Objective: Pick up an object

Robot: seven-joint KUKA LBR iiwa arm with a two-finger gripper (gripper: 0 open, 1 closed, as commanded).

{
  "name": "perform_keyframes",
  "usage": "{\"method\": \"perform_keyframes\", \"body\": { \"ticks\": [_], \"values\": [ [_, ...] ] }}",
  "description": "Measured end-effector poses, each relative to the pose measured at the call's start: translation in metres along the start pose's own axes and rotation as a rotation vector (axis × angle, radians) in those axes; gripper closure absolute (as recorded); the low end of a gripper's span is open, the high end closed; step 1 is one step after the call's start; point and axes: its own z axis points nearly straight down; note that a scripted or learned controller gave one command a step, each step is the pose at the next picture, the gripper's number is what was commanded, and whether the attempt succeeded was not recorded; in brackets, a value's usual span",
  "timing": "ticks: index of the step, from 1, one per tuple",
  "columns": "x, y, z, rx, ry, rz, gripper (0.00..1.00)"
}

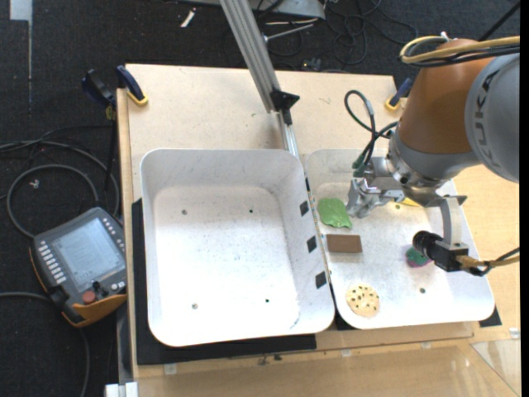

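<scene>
Hovering by the right bin's (463, 308) left wall, claw (361, 201) sits just beside green leaf (335, 213), prob. lining up a grab; can't tell claw's state.

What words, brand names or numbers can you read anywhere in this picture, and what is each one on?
"KUK": grey letters running down the arm's grey casing at the right edge, cut off by the frame.
Teach pendant left of the bench: its screen and buttons are too small and blurred to read.
Black tags on the wall between the two bins: no readable marks.
Nothing legible on the bins' objects.
</scene>
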Motion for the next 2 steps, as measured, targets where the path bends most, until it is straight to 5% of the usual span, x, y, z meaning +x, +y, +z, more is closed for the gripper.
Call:
{"method": "perform_keyframes", "body": {
  "ticks": [2],
  "values": [
    [0.106, 0.002, 0.012, 0.003, -0.002, 0.001, 1.00]
  ]
}}
